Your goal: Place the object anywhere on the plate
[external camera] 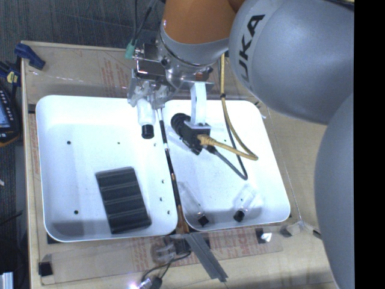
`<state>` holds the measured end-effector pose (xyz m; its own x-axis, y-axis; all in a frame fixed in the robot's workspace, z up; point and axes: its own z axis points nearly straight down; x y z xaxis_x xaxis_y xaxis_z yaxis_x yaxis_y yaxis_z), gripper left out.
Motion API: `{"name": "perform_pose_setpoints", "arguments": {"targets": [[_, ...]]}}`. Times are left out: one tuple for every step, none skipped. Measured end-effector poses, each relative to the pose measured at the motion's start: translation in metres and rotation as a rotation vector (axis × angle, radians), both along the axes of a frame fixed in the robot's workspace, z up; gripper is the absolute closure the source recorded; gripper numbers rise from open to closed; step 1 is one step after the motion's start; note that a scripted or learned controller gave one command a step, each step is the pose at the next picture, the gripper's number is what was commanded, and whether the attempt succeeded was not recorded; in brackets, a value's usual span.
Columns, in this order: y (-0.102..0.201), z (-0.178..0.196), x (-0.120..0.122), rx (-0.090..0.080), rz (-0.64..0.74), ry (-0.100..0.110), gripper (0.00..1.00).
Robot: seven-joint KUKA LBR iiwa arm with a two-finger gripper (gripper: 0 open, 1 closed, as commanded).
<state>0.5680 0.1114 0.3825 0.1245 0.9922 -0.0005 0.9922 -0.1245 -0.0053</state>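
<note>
My gripper (146,101) hangs over the back right corner of the left bin (48,161), close to the wall shared with the right bin. A small white tube with a black cap (145,118) points downward between its fingers, held above the bin floor. A black ribbed rectangular plate (123,199) lies flat at the front of the left bin, well in front of the gripper and slightly to its left.
The right bin (274,179) holds two clear pieces with black ends, one (243,206) at the front right and one (201,218) at the front left. The arm's large grey body covers the upper right. Blue clamps (29,56) sit at the bench's back left.
</note>
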Motion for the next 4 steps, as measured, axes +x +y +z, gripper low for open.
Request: {"name": "perform_pose_setpoints", "arguments": {"targets": [[0.054,-0.081,-0.063,-0.003,0.121,0.001,1.00],[0.108,0.006,-0.018,-0.002,-0.215,-0.005,1.00],[0.106,-0.095,-0.086,-0.006,-0.414,0.001,1.00],[0.048,-0.034,-0.050,-0.003,-0.660,-0.005,1.00]]}}
